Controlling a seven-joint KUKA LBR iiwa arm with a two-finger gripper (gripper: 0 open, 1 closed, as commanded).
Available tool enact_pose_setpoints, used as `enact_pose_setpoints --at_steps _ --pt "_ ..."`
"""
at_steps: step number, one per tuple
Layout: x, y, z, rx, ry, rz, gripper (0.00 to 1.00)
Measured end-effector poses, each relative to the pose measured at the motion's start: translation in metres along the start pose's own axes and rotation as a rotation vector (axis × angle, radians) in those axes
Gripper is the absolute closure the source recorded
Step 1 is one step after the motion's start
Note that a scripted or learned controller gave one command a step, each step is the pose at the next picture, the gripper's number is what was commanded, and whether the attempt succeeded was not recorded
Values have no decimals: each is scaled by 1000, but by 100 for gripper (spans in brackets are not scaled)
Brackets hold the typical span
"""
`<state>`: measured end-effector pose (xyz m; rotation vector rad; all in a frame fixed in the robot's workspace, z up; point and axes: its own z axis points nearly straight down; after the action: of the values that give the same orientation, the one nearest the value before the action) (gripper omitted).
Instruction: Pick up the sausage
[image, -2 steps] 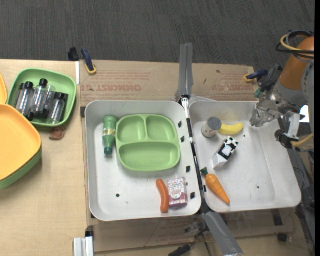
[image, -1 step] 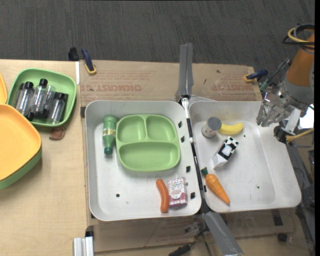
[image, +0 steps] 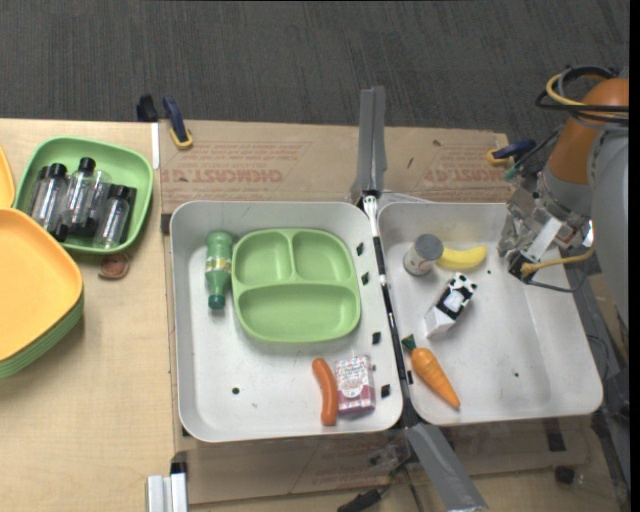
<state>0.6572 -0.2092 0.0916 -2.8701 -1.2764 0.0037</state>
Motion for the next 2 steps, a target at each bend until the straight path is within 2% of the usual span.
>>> enact_pose_setpoints --at_steps 1,2 --pt "-6 1 -11 -1 0 -185 100" --pt "-3 5 -53 -1 1 124 100"
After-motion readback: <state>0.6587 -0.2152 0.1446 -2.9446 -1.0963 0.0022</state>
